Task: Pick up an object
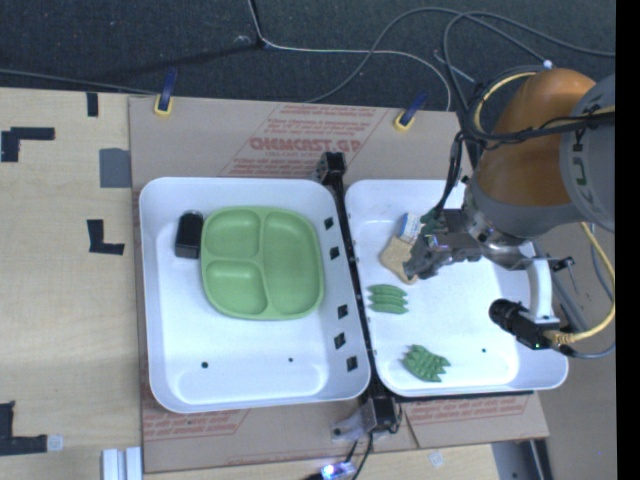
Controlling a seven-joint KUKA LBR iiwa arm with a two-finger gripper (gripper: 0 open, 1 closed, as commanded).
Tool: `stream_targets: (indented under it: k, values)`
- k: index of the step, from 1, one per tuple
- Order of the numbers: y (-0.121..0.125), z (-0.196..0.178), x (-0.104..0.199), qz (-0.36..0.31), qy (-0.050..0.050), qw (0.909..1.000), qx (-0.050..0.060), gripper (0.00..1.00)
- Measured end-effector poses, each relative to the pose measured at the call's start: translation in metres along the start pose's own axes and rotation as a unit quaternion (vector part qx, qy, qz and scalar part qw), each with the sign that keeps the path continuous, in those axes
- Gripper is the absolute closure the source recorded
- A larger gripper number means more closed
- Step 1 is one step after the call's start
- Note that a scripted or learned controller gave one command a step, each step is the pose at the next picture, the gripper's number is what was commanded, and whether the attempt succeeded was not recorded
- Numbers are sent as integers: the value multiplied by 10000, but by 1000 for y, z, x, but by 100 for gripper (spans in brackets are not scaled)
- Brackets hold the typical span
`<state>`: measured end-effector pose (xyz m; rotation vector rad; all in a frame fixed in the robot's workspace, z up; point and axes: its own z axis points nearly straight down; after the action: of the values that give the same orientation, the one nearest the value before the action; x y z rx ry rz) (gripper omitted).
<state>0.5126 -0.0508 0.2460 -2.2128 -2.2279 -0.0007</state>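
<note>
a worktop carries two shallow white bins side by side, seen from above at a slant. the divider (pixel 345 268), the black seam where the bins meet, serves as the landmark here.

left of the divider, the left bin (pixel 170 368) holds a green sectioned plate (pixel 263 263) and, beyond it on the far side from the divider, a small black block (pixel 188 234).

right of the divider, the right bin (pixel 480 368) holds three small things. just right of the divider, toward its upper half, lies a tan piece (pixel 395 259) with a blue-and-white scrap touching its upper edge. just right of the divider near its middle lies a green pod (pixel 388 299). further right and toward the divider's lower end lies a green bunch (pixel 425 364).

the grey arm with its orange band reaches in from the right. its end effector (pixel 428 252) sits low over the tan piece, touching or nearly so. whether it is open or closed cannot be told, and no object is seen held.

the tan piece is the likely target. it looks small and light, probably soft or foam-like, so it should give a little under pressure. a hold across its narrow width, near its middle, seems best. it may slide on the smooth bin floor.
</note>
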Motion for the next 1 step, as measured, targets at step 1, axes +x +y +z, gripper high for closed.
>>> stream_targets:
  k: [1]
  values:
    - [2, 13, 45, 9, -5, 10000, 13, 100]
